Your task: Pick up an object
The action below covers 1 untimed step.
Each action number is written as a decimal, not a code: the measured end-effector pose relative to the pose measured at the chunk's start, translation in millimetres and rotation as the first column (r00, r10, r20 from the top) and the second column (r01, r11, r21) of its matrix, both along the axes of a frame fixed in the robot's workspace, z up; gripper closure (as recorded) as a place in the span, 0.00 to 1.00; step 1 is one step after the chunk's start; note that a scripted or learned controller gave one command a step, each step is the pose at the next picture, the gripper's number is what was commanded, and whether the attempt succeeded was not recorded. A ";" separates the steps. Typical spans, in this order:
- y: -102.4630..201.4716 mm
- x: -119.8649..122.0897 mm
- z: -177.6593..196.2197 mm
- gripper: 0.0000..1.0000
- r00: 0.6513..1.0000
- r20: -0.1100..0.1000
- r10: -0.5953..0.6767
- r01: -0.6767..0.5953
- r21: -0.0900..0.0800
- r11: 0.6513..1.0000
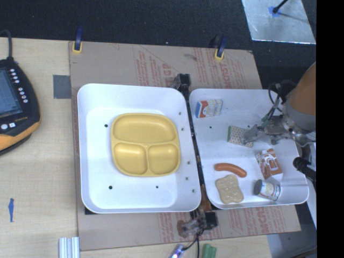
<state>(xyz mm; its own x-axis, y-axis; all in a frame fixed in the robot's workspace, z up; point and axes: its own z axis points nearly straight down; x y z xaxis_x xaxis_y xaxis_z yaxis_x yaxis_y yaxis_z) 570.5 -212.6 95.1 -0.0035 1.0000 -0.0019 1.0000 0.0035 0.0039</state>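
Six items ring the right bin (pixel 215 98), open floor mid-bin; pincer (pixel 255 135) touches the green packet (pixel 235 135), grip unclear.

Arm (pixel 303 98) is chopped off at the right, so you mostly get the orange band and a bit of grey; gripper (pixel 257 134) is a blurry dark tangle over the green packet (pixel 236 135), can't tell how the fingers sit, or whether it touches the packet; pendant (pixel 16 109) runs off the left edge; labels on the packets and the can (pixel 267 189) are too small to read.
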 end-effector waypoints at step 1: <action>0.5 -72.0 -3.5 0.00 1.000 -0.007 0.003 -0.003 0.001 1.000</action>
